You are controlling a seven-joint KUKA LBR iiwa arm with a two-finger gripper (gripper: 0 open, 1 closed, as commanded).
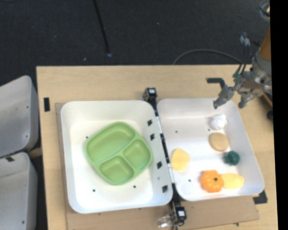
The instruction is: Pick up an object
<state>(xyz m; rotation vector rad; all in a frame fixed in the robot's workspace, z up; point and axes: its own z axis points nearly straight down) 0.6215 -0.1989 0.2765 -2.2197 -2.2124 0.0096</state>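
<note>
Nearest us, the orange pumpkin (212,180) sits in the right bin (249,146); the white ball (219,122) lies farther back. Beyond it, our end effector (232,98) hovers open and empty; we should descend squarely over the ball.

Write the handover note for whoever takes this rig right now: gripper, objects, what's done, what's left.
Gripper: fingers open, holding nothing, poised over the back edge of the right bin.
Right bin holds: white lump, tan round piece, dark green ball, pale yellow piece, orange pumpkin, yellow piece.
Left bin: green divided plate.
Done: nothing picked.
Left: descend, grasp one object, lift. The white lump lies nearest.
</note>
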